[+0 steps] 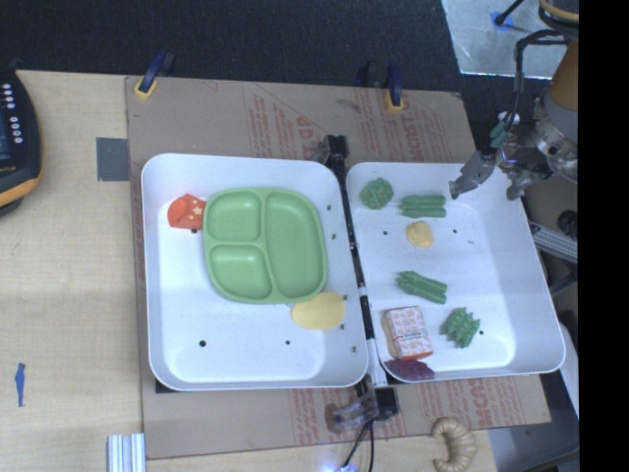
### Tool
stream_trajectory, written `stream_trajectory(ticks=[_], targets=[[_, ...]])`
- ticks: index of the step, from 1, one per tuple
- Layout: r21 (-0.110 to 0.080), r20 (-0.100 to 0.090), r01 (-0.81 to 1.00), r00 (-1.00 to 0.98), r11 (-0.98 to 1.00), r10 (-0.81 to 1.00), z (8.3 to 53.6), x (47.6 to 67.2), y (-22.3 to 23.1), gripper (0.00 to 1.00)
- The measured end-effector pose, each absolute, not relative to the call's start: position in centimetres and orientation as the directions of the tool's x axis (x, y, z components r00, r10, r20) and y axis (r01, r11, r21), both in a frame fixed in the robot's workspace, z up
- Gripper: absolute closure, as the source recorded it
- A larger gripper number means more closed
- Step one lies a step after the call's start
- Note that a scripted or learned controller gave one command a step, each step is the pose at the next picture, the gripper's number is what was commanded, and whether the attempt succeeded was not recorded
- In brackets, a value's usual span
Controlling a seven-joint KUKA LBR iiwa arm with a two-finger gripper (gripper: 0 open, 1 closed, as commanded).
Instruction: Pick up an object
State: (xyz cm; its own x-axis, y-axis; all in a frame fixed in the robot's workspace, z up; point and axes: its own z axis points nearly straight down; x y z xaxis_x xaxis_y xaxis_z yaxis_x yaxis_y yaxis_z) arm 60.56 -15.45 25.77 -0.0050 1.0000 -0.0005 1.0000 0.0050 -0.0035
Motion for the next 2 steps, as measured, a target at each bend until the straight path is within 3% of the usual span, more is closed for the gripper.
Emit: stream_trajectory(ticks=[2], targets=[[-0.010, 0.000, 1.000, -0.008, 0.008, 1.000, 8.7, 62.3, -12.1, 0.00]])
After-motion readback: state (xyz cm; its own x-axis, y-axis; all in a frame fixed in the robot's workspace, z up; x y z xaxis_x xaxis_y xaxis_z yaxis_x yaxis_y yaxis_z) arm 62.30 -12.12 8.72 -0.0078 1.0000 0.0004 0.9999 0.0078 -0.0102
